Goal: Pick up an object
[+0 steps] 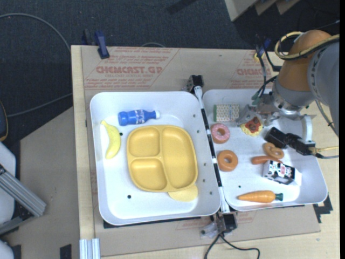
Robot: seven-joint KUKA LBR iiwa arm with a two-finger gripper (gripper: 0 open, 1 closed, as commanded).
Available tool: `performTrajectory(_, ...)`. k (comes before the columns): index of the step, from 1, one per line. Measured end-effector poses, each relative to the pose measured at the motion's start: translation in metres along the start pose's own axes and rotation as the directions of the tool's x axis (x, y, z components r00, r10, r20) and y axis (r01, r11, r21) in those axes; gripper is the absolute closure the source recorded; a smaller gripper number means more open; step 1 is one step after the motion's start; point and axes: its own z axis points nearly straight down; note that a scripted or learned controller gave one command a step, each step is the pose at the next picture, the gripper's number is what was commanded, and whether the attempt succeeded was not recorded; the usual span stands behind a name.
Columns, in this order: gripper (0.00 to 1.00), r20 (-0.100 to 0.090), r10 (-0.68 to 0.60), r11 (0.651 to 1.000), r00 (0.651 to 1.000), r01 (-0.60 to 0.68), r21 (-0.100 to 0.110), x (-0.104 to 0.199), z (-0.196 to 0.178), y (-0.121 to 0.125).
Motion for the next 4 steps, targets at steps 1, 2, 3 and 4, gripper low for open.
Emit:
performTrajectory(1,0.0,0.004,0.002,1.0,1.0,-0.002,-0.004,-0.06,-0.04,0.018)
performTrajectory(2,0.0,0.0,0.001,1.0,1.0,-0.001,0.001,-0.028,-0.021,-0.031)
performTrajectory(3,0.0,0.002,0.0,1.0,1.0,0.0,-0.01,0.029,-0.006,0.028)
performTrajectory(4,0.0,0.003,0.002,1.0,1.0,-0.002,-0.009,-0.023,-0.005,-0.004)
